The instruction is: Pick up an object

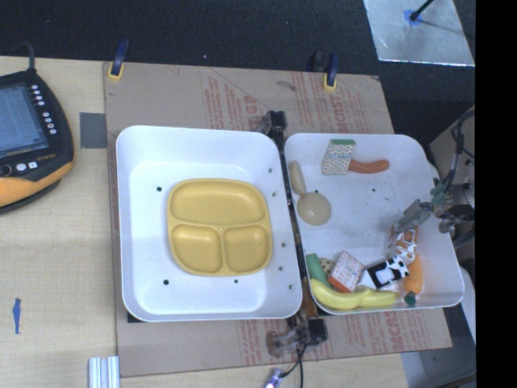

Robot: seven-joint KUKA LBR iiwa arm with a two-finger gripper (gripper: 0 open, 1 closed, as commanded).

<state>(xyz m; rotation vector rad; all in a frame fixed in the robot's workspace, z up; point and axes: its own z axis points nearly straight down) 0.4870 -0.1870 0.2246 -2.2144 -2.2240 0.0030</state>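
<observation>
Gripper (412,214) sits at the right edge of the right bin (367,196), reaching in from the right, low over the bin floor. Can't tell its state from this angle: the tool is a small dark-grey cluster and its tip blurs into the clutter under it. Nothing visibly held.

Just below the tip: a small patterned orange-and-white item (402,241), too small to identify. Below that, a black-and-white cow toy (389,272), and a carrot (414,277) against the bin's right wall. Those three are packed close, near touching.

Further along the front wall: banana (351,298) lying lengthwise, a small red-and-white box (346,271) leaning above it, and something green (313,265) at the banana's left end.

Mid-bin, well apart from the tool: a round beige ball (313,208), with an oblong beige piece (297,177) beside the left wall. Back of the bin: a speckled block (338,157) and a sausage (368,166) just beside it.

Left bin (145,289) holds a yellow divided tray (219,225). Teach pendant (28,140) on the bench at far left.

Step, as I read it: approach/descent on the cluster at the right wall, grasp not yet confirmed. Likely target is the patterned item under the tip, but that's a guess.

Next move needs: a clean closure on one item, then a straight lift. Risk is the crowding, since cow and carrot could get nudged or pinched along, and the wall limits room on that side.
</observation>
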